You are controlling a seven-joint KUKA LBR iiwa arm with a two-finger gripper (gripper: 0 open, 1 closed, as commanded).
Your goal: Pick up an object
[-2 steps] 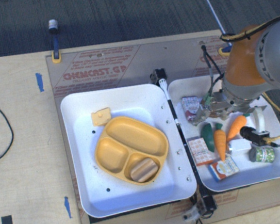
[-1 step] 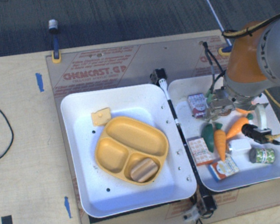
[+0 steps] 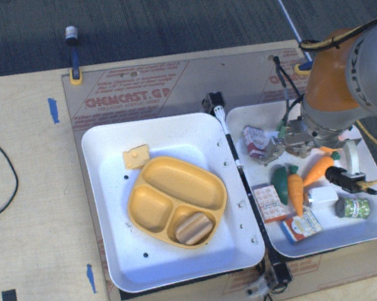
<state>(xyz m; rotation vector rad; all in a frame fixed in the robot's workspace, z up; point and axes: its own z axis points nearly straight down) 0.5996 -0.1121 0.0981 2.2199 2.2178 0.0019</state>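
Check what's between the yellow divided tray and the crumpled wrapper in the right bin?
Camera view: bare white floor of the left bin, then the two bins' adjoining rims, separate the yellow tray from the crumpled wrapper.

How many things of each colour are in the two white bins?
Yellow: 2, the divided tray and the small cheese-like block
Orange: 2, the carrots
Tan: 1, the bun in the tray
Green: 1, the small can
Printed packets and cards: 3 that I can tell apart
Total: 9
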